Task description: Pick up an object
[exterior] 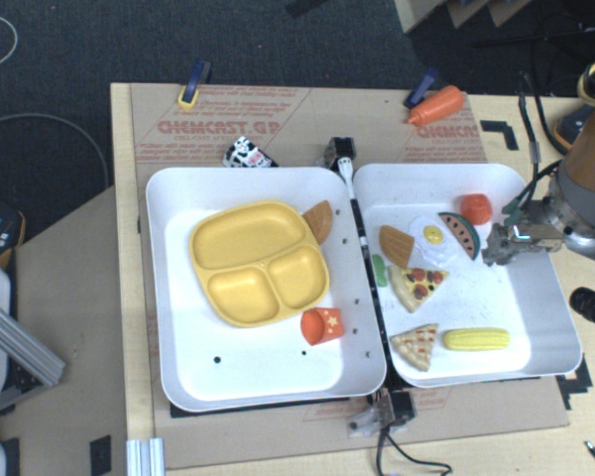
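Note:
My gripper (504, 244) hangs over the right bin (545, 305), near its right side, on the grey arm that comes in from the right. Just left of it lie a watermelon slice (460, 233) and a red tomato (475, 207). Further left are a fried egg (432, 240), a piece of toast (397, 245) and a pizza slice (419, 286). Toward the bin's front lie a second pizza slice (416, 345) and a yellow corn cob (476, 339). Nothing shows held in the gripper.
The left bin (178, 345) holds a yellow divided plate (258, 262), a brown piece (319, 220) and a red block with a star (322, 325). An orange carrot (436, 105) and a black-and-white toy (246, 154) lie on the bench behind the bins.

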`<state>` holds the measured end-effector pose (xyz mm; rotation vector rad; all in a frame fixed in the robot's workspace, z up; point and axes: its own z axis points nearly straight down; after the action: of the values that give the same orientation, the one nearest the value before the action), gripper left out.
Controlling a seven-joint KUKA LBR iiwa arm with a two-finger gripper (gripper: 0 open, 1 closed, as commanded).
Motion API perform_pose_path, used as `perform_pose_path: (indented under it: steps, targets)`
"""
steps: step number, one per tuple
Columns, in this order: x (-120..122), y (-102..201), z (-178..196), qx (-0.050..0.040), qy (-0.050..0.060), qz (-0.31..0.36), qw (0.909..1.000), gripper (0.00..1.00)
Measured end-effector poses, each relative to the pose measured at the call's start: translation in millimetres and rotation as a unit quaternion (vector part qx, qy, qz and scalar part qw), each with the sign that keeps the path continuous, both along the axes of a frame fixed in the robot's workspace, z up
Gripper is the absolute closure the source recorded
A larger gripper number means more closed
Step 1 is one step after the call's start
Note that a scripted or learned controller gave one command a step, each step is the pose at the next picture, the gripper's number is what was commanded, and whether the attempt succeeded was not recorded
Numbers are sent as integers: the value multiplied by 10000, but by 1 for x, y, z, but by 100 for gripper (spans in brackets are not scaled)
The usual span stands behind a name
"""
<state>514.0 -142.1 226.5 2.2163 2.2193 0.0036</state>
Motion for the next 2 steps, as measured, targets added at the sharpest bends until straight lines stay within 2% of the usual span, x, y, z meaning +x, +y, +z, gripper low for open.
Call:
perform_pose_path:
  steps: [1,2]
  targets:
    - [13,49,-12,20,35,22,10000,100]
    - [16,51,-9,9,19,0,10000,100]
